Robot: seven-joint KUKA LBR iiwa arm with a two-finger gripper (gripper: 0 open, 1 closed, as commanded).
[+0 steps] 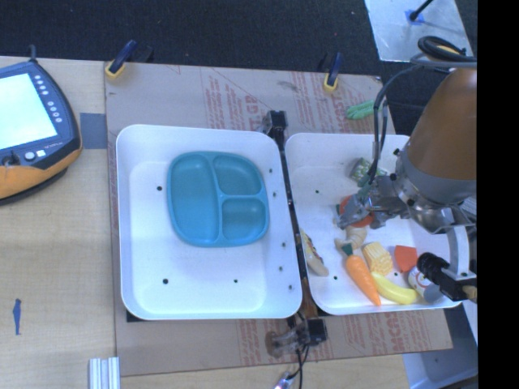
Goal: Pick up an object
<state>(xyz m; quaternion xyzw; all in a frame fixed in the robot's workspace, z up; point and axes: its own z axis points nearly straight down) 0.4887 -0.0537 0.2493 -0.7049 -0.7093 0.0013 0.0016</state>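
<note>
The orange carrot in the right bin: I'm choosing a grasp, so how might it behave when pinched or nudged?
The carrot looks like smooth, moulded toy food, so probably stiff and light. Its round, tapered body may roll or pivot if pushed. It lies against the corn and banana, so a nudge would likely shift them too.

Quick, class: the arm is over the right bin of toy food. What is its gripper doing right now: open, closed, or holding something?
Gripper: low over the right bin among the toy food; open, closed or holding cannot be told.
</note>
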